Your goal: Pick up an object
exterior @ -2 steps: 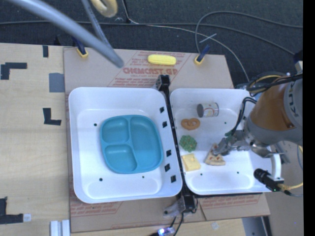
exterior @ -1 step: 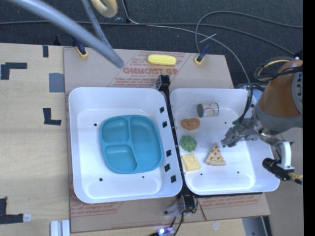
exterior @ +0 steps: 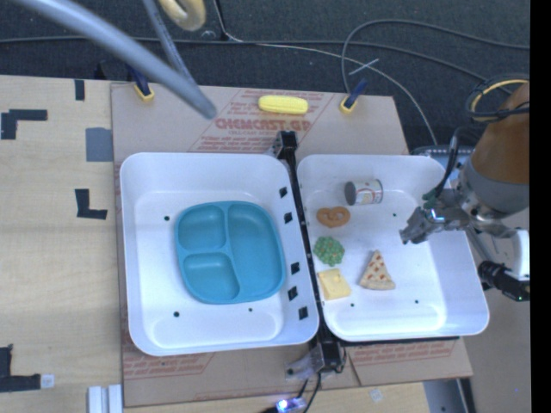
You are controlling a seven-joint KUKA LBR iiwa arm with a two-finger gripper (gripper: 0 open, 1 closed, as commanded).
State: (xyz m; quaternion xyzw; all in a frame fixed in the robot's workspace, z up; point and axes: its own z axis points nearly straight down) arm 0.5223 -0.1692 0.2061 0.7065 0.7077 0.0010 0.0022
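The right bin [exterior: 448,308] holds a small silver can [exterior: 363,192] lying on its side, a brown pretzel [exterior: 333,217], a green broccoli piece [exterior: 328,249], a yellow cheese block [exterior: 333,283] and a pizza slice [exterior: 376,272]. My gripper [exterior: 419,226] hangs over the right part of this bin, to the right of the pizza slice and the can, apart from all of them. Nothing shows between its dark fingers.
The left bin [exterior: 146,188] holds a blue divided plate [exterior: 231,251]. A yellow banana-like toy [exterior: 282,104] lies on the cardboard behind the bins. Cables run across the dark floor at the back. A grey pole [exterior: 112,37] crosses the upper left.
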